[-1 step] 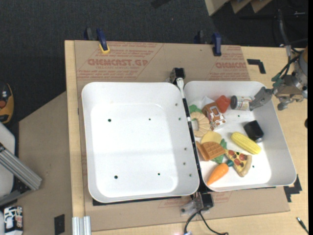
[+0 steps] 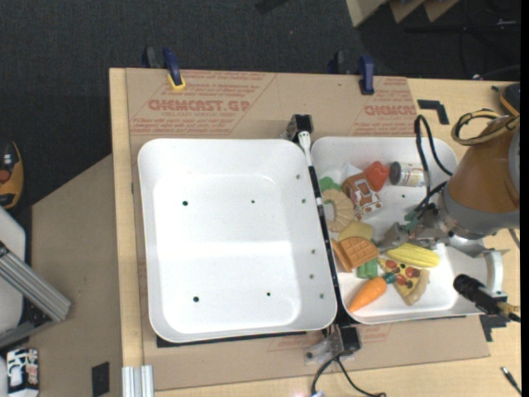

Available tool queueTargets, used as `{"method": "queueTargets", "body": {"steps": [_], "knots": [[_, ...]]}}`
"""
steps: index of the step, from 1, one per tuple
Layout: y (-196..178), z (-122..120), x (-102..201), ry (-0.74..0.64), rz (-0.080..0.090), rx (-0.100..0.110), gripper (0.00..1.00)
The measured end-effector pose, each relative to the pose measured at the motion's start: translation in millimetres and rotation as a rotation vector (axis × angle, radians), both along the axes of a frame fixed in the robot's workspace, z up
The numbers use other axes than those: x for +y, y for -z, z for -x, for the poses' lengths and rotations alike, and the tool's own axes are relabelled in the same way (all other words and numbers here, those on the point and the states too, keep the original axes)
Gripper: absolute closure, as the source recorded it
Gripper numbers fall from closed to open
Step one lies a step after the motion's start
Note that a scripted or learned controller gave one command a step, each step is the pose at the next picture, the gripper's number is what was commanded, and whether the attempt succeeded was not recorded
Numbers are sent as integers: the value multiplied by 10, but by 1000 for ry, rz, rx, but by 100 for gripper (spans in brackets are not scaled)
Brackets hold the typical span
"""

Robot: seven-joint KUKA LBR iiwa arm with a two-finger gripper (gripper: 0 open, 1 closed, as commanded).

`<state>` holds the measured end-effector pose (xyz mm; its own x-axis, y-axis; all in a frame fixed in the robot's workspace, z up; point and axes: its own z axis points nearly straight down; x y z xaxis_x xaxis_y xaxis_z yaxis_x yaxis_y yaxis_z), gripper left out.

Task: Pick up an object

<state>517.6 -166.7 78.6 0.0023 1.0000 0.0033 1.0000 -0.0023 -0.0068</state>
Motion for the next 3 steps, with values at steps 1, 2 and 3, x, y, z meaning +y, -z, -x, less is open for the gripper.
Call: {"method": "queueTargets", "body": {"steps": [1, 2, 3], "knots": [[-67, -425, 463, -7, 7, -14, 0], [-69, -1141, 495, -7, 5, -14, 0], [-64, -1350, 723, -4, 5, -8, 0]]}}
